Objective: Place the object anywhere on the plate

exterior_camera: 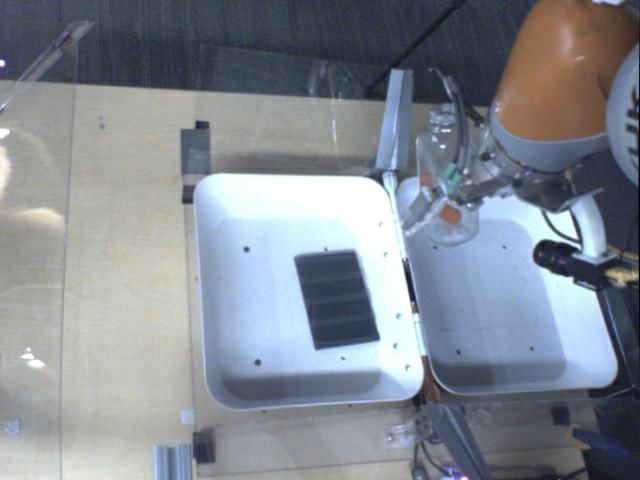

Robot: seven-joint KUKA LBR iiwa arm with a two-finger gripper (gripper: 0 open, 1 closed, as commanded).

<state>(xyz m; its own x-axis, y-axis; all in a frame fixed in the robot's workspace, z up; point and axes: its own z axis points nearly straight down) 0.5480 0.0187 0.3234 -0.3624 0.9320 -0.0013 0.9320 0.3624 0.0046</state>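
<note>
At the right bin's [520, 363] eleven o'clock corner hung the gripper [447, 200]; its grasp was unreadable. From it the dark plate [336, 298] lay toward eight o'clock, long axis running roughly eleven to five.

Bins [230, 268]: smooth white plastic, slightly glossy. Plate [337, 298]: dark, matt, ribbed. Table [110, 298]: pale wood-grain finish. Arm band [560, 48]: glossy orange.

2 white bins [230, 268] on bench [100, 298]
</note>
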